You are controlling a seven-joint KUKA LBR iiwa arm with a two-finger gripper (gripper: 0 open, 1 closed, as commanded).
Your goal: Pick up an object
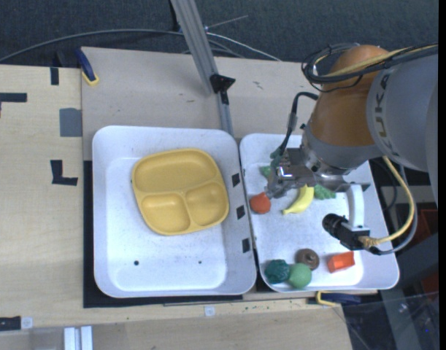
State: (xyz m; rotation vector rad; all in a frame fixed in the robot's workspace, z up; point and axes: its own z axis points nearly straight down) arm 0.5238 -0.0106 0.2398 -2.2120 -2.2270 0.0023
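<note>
We count seven small items in the right white bin (383,272). Near its left wall lies one orange-red ball (260,204); beside it, toward the bin's middle, one yellow banana (299,200); one green leafy piece (324,192) shows just past the banana, partly under the arm. Along the near edge sit one dark teal lump (276,270), one light green ball (300,275), one brown ring (306,257) and one orange block (341,262). The gripper (279,183) hangs above the ball and banana; we cannot tell how its jaws stand. The left white bin (109,217) carries one yellow three-compartment plate (180,191).
</note>
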